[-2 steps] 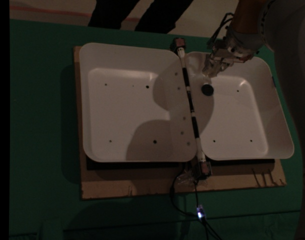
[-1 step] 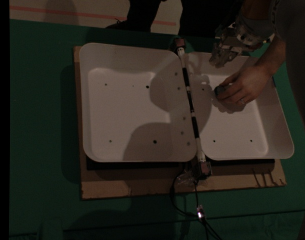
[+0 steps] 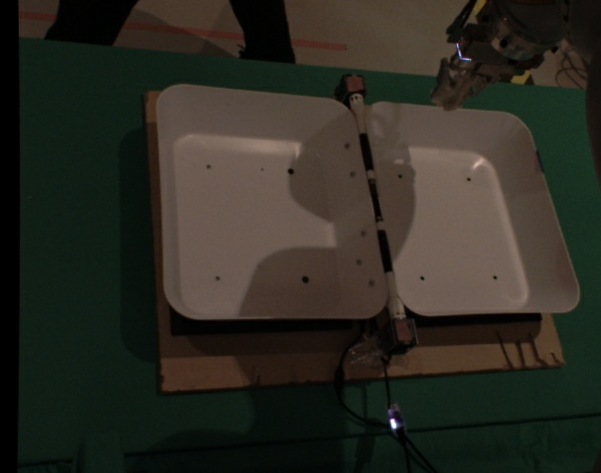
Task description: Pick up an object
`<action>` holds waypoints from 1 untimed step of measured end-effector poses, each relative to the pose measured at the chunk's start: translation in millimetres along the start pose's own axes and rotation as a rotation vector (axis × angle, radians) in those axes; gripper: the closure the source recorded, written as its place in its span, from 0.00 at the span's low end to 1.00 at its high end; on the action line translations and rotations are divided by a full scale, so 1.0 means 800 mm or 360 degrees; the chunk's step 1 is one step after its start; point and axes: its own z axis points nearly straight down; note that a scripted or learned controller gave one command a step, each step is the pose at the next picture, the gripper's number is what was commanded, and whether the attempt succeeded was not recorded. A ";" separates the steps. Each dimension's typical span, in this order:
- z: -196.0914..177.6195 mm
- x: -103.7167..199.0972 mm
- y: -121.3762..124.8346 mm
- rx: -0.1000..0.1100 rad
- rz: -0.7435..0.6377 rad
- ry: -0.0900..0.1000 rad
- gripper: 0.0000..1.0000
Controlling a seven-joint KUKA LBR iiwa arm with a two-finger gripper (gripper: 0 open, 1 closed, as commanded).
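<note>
Cable with a lit connector [image 3: 393, 420] is seen at the near edge of the green tabletop [image 3: 84, 264]. Left bin [image 3: 182, 116] and right bin [image 3: 537, 264] are seen as bare white floors; no object to pick can be made out in either, only small dark specks, too small to tell. Tool [image 3: 456, 85] is hovering over the right bin's far corner, nothing seen in it; whether released or clenched cannot be told. A target should be confirmed before any descent is made, else an empty close is likely.
</note>
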 end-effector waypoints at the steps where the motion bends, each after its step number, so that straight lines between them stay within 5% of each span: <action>1: -0.062 0.006 -0.002 0.0000 -0.0001 0.0001 1.00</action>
